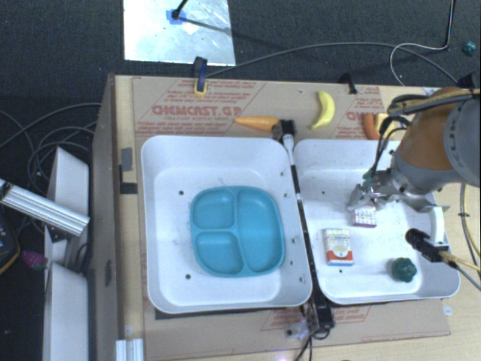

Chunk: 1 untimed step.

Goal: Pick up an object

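Observation:
My gripper (364,197) is low over the right bin (323,164), at its middle. Just below it and touching or nearly touching lies a small pink-and-white checkered packet (364,216) on the bin floor. Nearer the front lies a small orange-and-white box (338,246). A dark green ball (403,269) rests at the front right corner. The left bin (161,201) holds a blue divided plate (237,228).
Behind the bins, a yellow banana (325,110), an orange carrot (257,123) and another orange item (370,126) lie on the cardboard. The grey arm (432,145) reaches in over the right bin's back right. A black divider (297,201) separates the bins.

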{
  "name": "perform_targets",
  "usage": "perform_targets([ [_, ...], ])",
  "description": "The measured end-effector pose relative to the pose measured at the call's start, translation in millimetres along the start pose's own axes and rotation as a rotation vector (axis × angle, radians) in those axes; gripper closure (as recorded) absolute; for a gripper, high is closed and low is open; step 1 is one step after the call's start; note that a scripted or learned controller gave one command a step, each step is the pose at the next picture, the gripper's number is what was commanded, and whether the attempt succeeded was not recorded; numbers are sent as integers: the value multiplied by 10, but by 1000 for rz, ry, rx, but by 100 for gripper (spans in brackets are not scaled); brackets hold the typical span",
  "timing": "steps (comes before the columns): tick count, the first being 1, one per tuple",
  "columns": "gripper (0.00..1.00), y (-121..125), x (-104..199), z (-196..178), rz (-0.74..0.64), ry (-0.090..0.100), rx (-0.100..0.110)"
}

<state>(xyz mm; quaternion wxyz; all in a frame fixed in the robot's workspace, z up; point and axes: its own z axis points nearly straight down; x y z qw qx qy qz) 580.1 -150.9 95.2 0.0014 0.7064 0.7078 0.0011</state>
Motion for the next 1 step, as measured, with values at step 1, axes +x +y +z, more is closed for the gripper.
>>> perform_targets([
  [1,100,173,732,-904,-2,1,-1],
])
